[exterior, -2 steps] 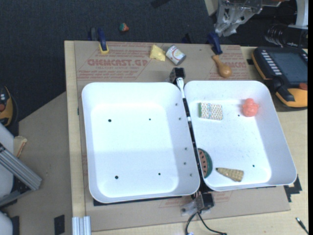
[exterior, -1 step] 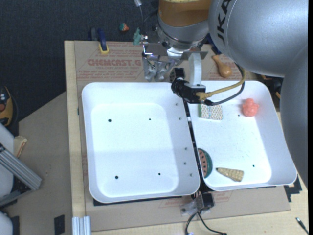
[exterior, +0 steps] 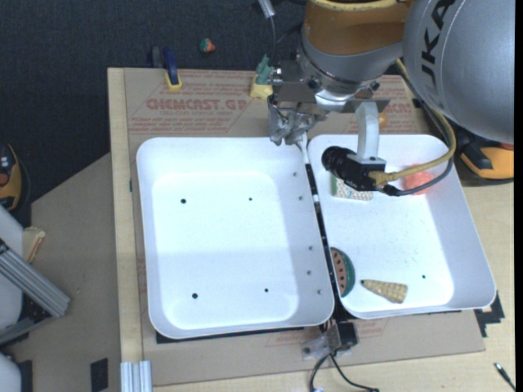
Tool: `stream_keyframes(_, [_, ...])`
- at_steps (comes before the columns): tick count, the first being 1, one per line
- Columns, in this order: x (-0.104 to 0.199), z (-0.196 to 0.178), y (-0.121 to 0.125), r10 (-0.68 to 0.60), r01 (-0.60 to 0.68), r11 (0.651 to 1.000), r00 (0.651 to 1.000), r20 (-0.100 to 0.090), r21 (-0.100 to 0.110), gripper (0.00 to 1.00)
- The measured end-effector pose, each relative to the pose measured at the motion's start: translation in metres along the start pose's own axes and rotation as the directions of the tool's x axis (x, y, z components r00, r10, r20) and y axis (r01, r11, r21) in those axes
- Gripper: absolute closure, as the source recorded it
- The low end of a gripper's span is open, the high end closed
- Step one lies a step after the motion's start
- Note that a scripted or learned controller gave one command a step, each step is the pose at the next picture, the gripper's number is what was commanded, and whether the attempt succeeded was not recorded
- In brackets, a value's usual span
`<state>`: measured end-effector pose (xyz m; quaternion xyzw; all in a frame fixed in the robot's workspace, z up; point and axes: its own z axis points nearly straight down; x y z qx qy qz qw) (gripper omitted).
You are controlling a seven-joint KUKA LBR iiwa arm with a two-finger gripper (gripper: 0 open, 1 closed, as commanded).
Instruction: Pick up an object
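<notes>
Two white bins sitting on bench, tool (exterior: 288, 134) hovering over their back rims, grip state indiscernible, ice-cream cone (exterior: 385, 290) and watermelon slice (exterior: 341, 271) lying well forward in right bin (exterior: 458, 243).

Blue clamp (exterior: 170, 65) on board's (exterior: 204, 103) edge

Red print reading "CHEMCAST G P" runs across the brown board (exterior: 196, 104) to the left of the gripper (exterior: 288, 134). On the grey arm (exterior: 466, 47) above and right of it stand the black letters "KA", cut off by the frame edge.
</notes>
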<state>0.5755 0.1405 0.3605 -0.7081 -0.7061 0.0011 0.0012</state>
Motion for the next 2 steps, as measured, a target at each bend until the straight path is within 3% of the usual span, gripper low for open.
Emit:
stream_keyframes(1, [0.066,0.054,-0.052,-0.011,0.011,1.0,1.0,0.0,0.007,1.0])
stream_keyframes(2, [0.085,-0.147,-0.075,-0.008,0.008,1.0,1.0,-0.01,-0.022,1.0])
